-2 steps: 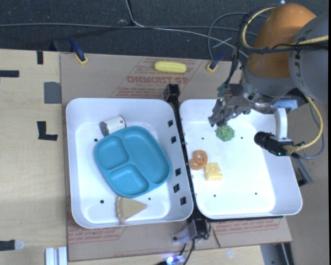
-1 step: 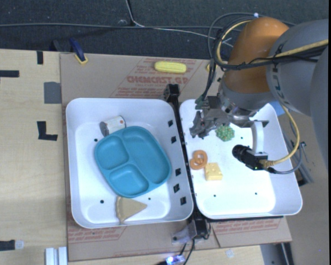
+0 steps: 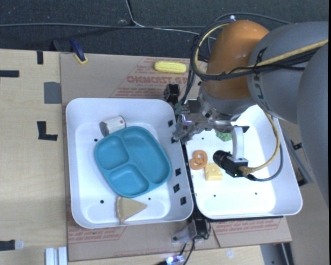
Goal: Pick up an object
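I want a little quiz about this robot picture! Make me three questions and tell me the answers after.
1. True or false: the blue three-compartment plastic plate lies in the right white bin.
2. Which thing sits beside the small orange ring-shaped toy? A) a pale yellow cheese-like wedge B) a red ball C) a green cup
3. Fill in: the yellow corn-cob toy lies on the brown ____, outside both bins.

Key:
1. False, it lies in the left shallow white bin.
2. A, the pale yellow cheese-like wedge.
3. cardboard.
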`<state>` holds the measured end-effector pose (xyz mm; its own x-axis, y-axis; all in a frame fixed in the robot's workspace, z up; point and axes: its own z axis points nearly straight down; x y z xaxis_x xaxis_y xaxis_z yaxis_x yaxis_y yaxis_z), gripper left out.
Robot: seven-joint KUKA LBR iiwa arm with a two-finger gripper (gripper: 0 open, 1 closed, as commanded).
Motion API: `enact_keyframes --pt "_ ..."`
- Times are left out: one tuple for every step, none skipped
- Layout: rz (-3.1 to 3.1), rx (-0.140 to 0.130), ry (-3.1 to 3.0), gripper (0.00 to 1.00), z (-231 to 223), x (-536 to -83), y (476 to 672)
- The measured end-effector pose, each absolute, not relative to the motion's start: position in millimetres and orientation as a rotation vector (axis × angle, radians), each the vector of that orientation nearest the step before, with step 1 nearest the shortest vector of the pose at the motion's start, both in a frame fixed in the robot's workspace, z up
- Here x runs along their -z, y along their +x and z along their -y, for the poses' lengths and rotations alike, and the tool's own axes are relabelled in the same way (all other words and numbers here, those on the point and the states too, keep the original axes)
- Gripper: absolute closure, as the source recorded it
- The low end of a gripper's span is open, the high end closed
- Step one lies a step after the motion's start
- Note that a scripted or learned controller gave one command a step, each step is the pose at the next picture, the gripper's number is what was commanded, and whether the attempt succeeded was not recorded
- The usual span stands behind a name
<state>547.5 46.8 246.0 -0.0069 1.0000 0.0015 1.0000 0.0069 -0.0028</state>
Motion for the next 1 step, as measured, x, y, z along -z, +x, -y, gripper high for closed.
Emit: enact_keyframes --pt "2.228 -0.003 -2.211 1.00 -102.8 -245.8 535.9"
